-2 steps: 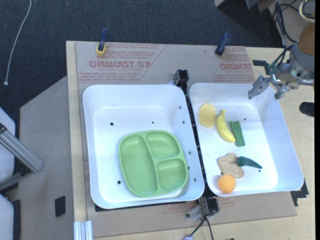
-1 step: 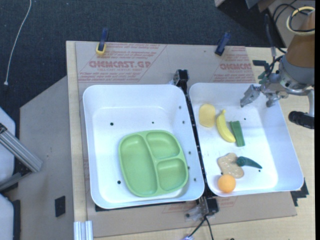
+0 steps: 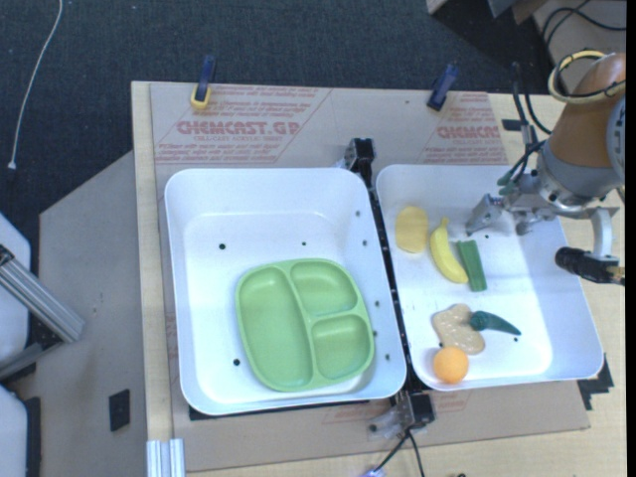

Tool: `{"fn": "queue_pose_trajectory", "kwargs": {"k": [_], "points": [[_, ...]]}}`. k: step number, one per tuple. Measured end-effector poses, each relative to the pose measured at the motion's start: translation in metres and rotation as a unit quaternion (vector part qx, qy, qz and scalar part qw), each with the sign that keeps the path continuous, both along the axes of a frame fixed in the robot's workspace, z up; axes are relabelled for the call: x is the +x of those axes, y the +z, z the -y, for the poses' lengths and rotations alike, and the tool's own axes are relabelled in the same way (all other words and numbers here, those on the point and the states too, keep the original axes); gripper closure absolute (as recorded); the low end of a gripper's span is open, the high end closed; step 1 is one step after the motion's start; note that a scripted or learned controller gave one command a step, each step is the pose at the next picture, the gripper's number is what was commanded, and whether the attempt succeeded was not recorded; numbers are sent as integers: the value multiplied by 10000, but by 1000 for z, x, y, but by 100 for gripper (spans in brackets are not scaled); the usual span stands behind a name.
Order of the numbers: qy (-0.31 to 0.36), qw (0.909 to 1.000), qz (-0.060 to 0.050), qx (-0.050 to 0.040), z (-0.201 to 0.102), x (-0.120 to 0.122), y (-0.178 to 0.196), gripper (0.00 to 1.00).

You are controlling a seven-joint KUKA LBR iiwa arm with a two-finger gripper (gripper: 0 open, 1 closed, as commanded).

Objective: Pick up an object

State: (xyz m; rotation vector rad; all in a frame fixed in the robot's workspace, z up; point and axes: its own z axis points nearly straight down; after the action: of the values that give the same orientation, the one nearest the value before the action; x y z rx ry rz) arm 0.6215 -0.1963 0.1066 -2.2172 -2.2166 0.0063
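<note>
Nearest us in the right bin: orange ball, smooth, round, prob slips; beige lump, dark green pepper. Further back: banana, green stick, yellow piece, all look like light, stiff plastic. We'd grip the banana mid-body, across its width. Gripper hangs above the bin's far end, fingers' state we can't tell. Left bin has a matte green divided tray.

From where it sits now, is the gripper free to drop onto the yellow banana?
Probably yes. The gripper hovers just right of the yellow banana; nothing covers it, though the green cucumber lies against it.
</note>
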Motion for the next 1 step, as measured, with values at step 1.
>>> {"fn": "queue_pose_trajectory", "kwargs": {"k": [1], "points": [[4,10000,45,-11,0,2,15,100]]}}
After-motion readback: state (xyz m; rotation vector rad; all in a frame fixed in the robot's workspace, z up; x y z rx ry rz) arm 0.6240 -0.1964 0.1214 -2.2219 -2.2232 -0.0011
